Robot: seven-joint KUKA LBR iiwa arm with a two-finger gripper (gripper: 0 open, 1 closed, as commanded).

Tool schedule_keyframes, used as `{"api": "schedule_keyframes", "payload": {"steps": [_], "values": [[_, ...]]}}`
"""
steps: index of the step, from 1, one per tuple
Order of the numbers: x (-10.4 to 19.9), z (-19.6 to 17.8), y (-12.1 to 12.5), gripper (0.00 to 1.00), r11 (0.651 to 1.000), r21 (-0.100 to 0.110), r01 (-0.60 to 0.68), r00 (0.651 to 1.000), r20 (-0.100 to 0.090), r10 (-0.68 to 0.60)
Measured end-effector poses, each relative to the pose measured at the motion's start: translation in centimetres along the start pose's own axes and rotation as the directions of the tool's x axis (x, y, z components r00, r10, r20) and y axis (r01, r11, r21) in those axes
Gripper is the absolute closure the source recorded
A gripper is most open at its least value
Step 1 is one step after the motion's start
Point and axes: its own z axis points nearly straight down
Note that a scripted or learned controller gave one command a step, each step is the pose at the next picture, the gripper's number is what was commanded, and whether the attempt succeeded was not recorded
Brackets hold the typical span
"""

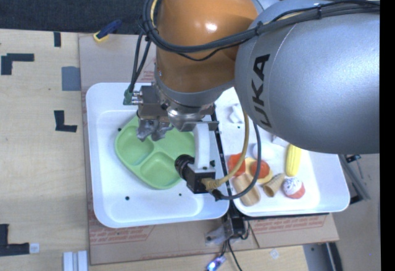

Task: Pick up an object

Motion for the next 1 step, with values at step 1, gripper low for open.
{"api": "schedule_keyframes", "payload": {"steps": [1], "values": [[0.65, -19.87, 0.00, 1.00, 1.000, -0.019, -0.001, 1.000, -0.009, 0.001]]}}
